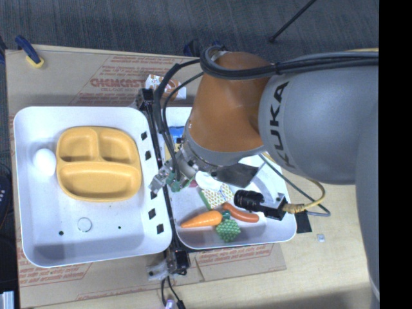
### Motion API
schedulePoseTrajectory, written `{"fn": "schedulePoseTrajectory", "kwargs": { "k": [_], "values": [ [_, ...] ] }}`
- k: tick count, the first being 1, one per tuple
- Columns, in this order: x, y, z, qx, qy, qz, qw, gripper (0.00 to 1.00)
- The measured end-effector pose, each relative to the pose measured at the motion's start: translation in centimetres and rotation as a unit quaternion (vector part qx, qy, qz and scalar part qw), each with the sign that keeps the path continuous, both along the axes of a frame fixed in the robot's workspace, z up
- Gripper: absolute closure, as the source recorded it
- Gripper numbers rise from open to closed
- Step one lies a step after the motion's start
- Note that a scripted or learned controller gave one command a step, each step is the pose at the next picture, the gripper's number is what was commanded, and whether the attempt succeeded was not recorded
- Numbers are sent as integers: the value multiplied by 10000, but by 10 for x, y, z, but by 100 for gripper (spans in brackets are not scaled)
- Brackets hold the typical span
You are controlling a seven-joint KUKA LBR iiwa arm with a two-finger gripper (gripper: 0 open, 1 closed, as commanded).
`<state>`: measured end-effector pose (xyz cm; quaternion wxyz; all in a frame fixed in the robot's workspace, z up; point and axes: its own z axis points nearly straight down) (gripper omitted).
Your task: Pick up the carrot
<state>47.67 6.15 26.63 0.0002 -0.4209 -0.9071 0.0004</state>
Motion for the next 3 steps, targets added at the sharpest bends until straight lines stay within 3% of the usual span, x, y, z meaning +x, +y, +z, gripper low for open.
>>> {"fn": "schedulePoseTrajectory", "kwargs": {
  "k": [1, 2, 3],
  "values": [
    [-1, -50, -75, 4, 23, 1635, 9865, 100],
    [25, -69, -24, -1, -2, 1455, 9894, 100],
    [25, -69, -24, 0, 1, 1456, 9893, 0]
  ]
}}
